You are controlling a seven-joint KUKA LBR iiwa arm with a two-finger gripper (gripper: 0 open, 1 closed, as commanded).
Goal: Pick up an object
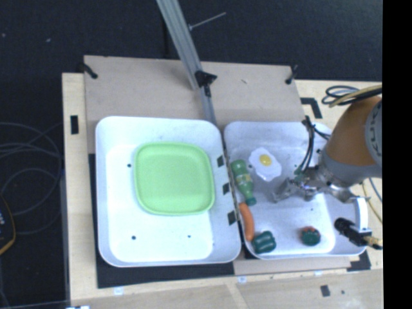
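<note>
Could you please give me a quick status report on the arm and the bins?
Gripper low in right bin, nothing seen between its fingers. Fried egg toy just beside it, untouched. Green plate in left bin.

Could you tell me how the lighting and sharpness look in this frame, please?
Camera view: even, soft lighting with faint shadows; the white bins are bright, nearly washed out; the floor around the bench is very dark; the whole picture is slightly soft, so the gripper and small toys lack fine detail.

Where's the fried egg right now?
The fried egg lies in the right bin, near its back, right of the green bottle and left of the gripper.
</note>
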